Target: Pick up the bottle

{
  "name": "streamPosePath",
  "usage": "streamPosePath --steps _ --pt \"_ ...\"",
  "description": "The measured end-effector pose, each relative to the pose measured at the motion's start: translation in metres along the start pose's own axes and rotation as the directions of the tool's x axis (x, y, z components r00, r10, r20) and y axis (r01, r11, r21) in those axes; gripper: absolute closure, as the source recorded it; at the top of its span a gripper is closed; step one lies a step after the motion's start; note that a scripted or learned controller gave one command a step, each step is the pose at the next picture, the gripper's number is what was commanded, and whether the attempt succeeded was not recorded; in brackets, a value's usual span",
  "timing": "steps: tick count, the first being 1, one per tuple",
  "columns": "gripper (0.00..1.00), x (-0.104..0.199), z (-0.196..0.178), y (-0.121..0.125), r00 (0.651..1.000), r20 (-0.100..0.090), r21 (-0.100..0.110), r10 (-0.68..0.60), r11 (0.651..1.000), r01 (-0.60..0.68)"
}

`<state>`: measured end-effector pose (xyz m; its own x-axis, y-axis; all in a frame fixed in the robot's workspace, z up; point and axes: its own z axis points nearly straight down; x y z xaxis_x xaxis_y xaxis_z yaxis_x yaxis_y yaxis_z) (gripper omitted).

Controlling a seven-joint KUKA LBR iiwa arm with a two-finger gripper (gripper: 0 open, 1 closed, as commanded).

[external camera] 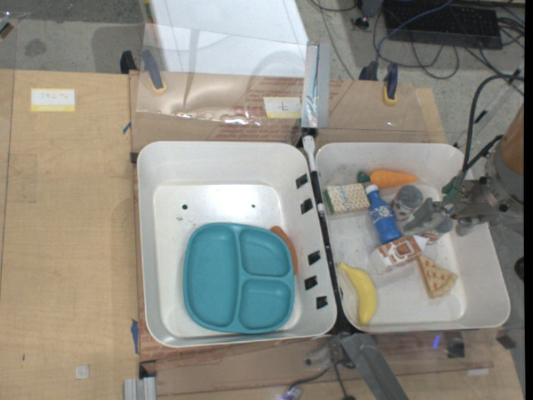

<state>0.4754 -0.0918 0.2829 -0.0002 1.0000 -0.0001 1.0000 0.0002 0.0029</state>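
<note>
- Pincer (419, 216) hangs low over the right bin (491, 307), reaching in from the right; can't tell if it's open or shut, too blurry.
- Just left of it: the bottle (381, 215), blue w/ white cap, lying flat in the right bin, cap pointing away, apart from the pincer.
- Grey round thing (408, 197) sits btwn bottle and pincer.
- Carrot (391, 177) at the far side; cracker-like block (347, 198) left of the bottle.
- Small carton (398, 252) just near side of the bottle, pizza slice (435, 277) to its right, banana (361, 291) at front left.
- Left bin (150, 248) holds a teal divided plate (240, 277) w/ an orange item (286, 244) at its right edge.
- Both bins on the wooden tabletop (58, 223).
</note>
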Motion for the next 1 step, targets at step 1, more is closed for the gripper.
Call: streamPosePath --steps 1 --pt "0.00 0.0012 0.0548 0.0499 0.999 -0.001 0.004 0.048 0.999 -0.048"
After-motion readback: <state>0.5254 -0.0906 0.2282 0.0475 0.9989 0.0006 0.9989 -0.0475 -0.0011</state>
